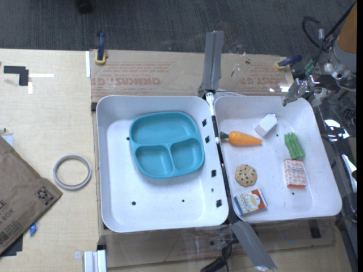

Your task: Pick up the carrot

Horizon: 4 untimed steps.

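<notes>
Right bin (317, 205): carrot (244, 139) untouched; end effector (300, 89) above far corner.

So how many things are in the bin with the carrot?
6. The carrot lies by the left wall, a white block up top, a green bundle to the right, a red packet below it, a cookie mid-bin, and a small carton in front.

The 2 white bins (113, 169) look like smooth, slightly glossy plastic, and the blue divided plate (167, 144) has the same moulded plastic sheen. The carrot (243, 139) is a smooth, matt orange toy, while the cookie (245, 175) looks rough and speckled. The bench (45, 118) is pale matt wood, with a roll of tape (72, 171) and a brown paper bag (22, 191) on it.
</notes>
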Available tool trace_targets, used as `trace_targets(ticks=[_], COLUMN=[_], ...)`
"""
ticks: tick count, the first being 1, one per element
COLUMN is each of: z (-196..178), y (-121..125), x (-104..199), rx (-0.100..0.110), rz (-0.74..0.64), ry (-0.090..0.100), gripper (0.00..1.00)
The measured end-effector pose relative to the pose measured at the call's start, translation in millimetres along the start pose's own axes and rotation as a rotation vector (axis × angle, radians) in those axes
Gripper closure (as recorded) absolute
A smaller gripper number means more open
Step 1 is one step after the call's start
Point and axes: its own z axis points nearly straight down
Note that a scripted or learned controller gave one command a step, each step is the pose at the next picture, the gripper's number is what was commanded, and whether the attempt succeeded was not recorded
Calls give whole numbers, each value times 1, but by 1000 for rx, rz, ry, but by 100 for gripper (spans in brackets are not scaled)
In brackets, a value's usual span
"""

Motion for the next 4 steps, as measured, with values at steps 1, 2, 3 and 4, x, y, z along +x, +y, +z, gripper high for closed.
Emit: trace_targets(ticks=[1,2,3,4], z=[97,129,127,149], y=[-2,-13,-11,-57], x=[76,77,83,94], rx=[0,-35,-43,3], rz=[3,114,231,385], ry=[1,-8,-10,1], gripper=[0,0,0,0])
